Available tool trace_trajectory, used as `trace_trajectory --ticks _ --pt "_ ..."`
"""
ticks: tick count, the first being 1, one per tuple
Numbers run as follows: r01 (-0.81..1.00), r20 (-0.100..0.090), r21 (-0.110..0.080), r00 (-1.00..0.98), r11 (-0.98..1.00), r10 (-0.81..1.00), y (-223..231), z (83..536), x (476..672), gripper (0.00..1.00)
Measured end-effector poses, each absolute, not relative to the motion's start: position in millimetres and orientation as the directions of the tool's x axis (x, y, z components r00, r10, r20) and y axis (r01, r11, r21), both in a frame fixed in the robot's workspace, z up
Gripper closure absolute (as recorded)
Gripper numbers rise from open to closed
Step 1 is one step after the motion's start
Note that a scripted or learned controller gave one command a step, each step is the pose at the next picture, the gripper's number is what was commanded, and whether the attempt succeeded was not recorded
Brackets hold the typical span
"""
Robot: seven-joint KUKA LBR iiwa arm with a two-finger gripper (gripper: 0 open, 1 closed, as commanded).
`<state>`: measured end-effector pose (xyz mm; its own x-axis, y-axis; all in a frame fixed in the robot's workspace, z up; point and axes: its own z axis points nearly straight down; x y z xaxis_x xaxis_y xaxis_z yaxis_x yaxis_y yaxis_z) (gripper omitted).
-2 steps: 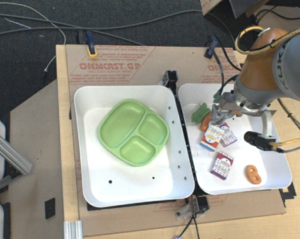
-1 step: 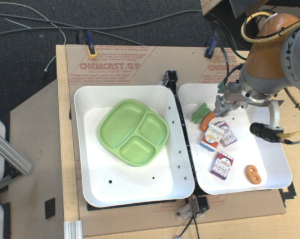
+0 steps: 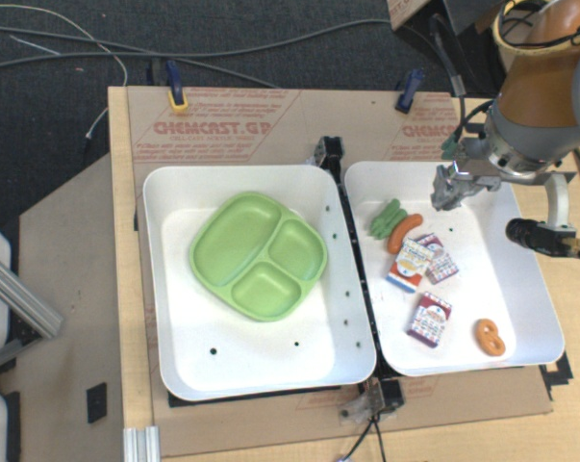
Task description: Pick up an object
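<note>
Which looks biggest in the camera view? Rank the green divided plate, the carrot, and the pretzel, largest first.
1. green divided plate, by far.
2. carrot.
3. pretzel, close to the carrot in size, so that order is unsure.

Two white bins sat side by side on the bench: the left bin and the right bin. The left held one green divided plate. The right held three small printed cartons, one green pod-shaped piece, one orange carrot-like piece and one orange pretzel.
</note>
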<state>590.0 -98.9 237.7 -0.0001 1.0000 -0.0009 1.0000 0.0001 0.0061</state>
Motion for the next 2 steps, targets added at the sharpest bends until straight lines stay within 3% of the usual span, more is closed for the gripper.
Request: trace_trajectory --ticks 1,2 --pt "1.000 0.000 0.004 -0.001 0.001 1.000 -99 287 590.6 1.00" --pt "1.000 0.002 -0.003 -0.003 0.003 1.000 -44 268 581.9 1.00"
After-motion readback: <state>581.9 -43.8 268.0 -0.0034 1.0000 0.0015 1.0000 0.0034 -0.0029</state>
